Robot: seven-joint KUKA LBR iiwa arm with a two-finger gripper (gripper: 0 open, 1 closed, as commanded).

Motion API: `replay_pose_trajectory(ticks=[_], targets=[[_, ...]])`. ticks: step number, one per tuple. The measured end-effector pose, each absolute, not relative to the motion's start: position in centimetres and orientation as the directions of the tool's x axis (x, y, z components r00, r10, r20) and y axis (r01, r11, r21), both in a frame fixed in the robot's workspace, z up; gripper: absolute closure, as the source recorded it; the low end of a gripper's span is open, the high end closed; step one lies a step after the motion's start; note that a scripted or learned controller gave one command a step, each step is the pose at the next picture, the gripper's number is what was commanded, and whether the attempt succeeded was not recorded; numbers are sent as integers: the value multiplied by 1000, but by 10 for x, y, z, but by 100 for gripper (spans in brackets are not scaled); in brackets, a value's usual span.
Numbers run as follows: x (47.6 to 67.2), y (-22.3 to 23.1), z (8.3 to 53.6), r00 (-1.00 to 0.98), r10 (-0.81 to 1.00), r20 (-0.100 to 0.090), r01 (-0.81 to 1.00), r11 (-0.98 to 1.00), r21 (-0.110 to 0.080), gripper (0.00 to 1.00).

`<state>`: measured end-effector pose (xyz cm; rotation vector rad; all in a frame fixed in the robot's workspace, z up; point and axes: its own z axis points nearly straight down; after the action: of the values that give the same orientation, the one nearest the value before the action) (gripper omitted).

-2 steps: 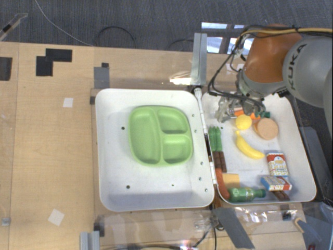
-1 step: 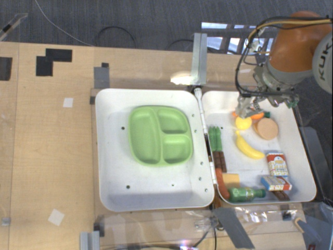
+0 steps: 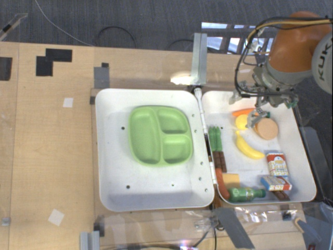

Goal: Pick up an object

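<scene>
Banana (image 3: pixel 246 146) lies in right bin (image 3: pixel 304 155), beside round tan disc (image 3: pixel 267 129). Pincer (image 3: pixel 256 116) hangs low over the far end of that bin, near both; can't tell its state. Nothing lifted yet, grasp and lift remain. Green tray (image 3: pixel 158 135) in left bin.

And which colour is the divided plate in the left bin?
Light green; the divided plate shows well in the camera view.
</scene>
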<state>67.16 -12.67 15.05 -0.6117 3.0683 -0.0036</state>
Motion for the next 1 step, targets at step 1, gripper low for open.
replay_pose_trajectory(ticks=[1], targets=[[658,-118,101,-925,-379,-17,-378,926,-7,0]])
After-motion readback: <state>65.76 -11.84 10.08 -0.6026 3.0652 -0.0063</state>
